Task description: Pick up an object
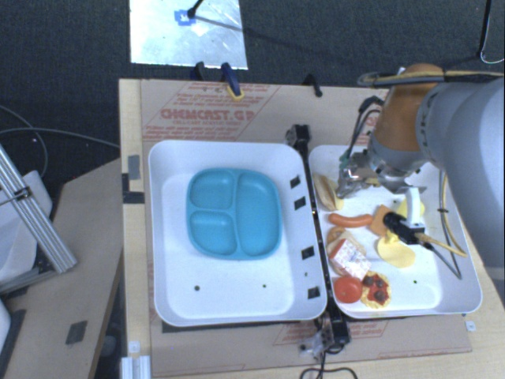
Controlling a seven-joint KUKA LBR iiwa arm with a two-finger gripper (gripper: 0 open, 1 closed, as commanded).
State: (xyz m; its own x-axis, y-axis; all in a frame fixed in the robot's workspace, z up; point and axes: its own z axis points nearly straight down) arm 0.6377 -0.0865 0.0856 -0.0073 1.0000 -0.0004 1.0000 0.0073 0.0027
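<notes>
1. Objects. The toy food pieces lie in the right bin (454, 287), grouped in its left half. A tan piece (326, 189) sits against the left wall. An orange sausage (351, 220) lies just below it. A white-and-red block (349, 257), a red tomato (347, 289) and a dark-topped red piece (377, 289) follow toward the near wall. A yellow piece (394, 251) lies to the right of the block.

2. End effector. The end effector (349, 184) is low over the right bin, just beside the tan piece and above the sausage. Its opening cannot be told, and no piece is seen held in it. The grey arm (458, 133) covers the bin's far right corner.

3. Left bin. The left bin (170, 290) holds a blue divided plate (234, 213).

4. Surface. Both bins rest on a brown sheet with red print (205, 109), laid on the pale counter (87, 204).

5. Room. Dark carpet (63, 46) surrounds the counter. A shiny square sheet (185, 30) lies on it beyond the far edge. A metal frame (31, 219) is cut off at the left edge
</notes>
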